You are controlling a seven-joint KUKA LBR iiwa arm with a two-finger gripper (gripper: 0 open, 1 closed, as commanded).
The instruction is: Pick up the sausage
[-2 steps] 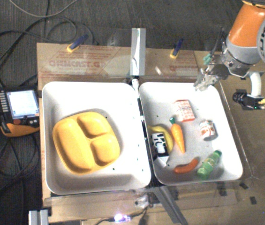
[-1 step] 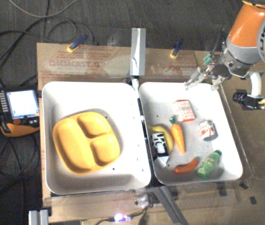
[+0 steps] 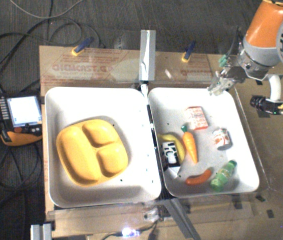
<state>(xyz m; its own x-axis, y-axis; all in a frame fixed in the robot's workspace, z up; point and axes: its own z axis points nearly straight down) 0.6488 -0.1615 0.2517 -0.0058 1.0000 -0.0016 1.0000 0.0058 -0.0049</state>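
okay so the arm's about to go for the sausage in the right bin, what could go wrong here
1. The sausage lies close beside the green bottle, so the gripper might knock or grab the bottle instead.
2. The sausage sits near the right bin's front wall, and the carrot is just above it, leaving little room for a clean descent.

Lighting: even, moderately bright, from overhead. White bins (image 3: 101, 96) render brightest, near overexposed on their floors. Shadows: soft and short, falling beside the yellow tray (image 3: 93, 151) and under the small items in the right bin. Glare: small highlights on the clear panel (image 3: 171, 69) behind the bins; a bright point of light at the bottom edge (image 3: 126, 231). Surrounding floor (image 3: 31, 14): dim. Sharpness: slightly soft and grainy throughout; fine labels are unreadable.
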